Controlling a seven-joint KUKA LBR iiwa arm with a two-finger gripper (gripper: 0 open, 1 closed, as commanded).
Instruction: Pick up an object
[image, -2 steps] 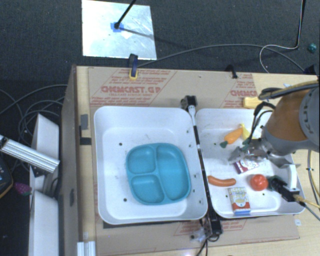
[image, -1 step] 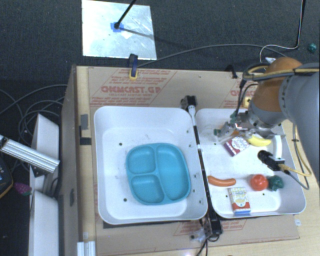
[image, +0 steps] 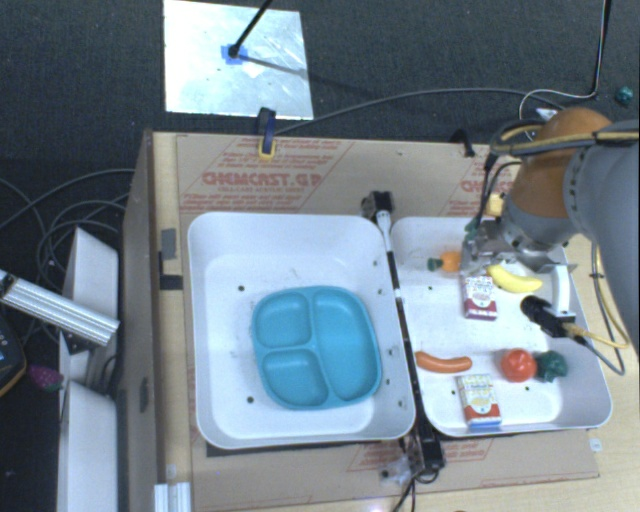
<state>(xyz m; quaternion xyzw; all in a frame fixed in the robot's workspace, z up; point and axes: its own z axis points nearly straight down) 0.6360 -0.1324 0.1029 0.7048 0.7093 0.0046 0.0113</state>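
Tool (image: 487, 243) over carrot (image: 447, 262); banana (image: 514, 279) adj.

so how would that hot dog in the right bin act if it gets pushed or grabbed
The hot dog is a smooth, rounded cylinder lying flat on the right bin's floor, so a push would probably roll it. Its glossy look suggests hard plastic: likely stiff, light, and prone to slipping from a grip.
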